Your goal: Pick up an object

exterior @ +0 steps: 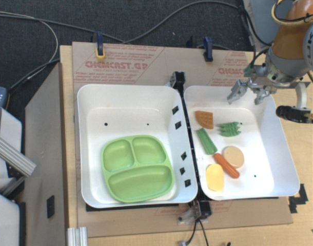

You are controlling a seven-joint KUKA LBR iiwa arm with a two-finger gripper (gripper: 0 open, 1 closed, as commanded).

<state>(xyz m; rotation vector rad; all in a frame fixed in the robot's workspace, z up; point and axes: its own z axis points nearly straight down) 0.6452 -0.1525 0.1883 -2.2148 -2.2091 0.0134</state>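
Metal gripper (pixel 250 91) (fingers spread), ridged green toy (pixel 229 129)

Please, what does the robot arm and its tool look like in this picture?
The arm is grey with rounded segments and an orange band above the wrist. The tool is small and metallic grey, with two thin fingers. A dark cable loops near the orange band.

We see a light green tray (pixel 138 167) in the white left bin (pixel 90 137). Right of that tray lie a dark green cucumber (pixel 207 141), an orange carrot (pixel 227 165), a yellow piece (pixel 215 178) and a brown toast slice (pixel 204 119).
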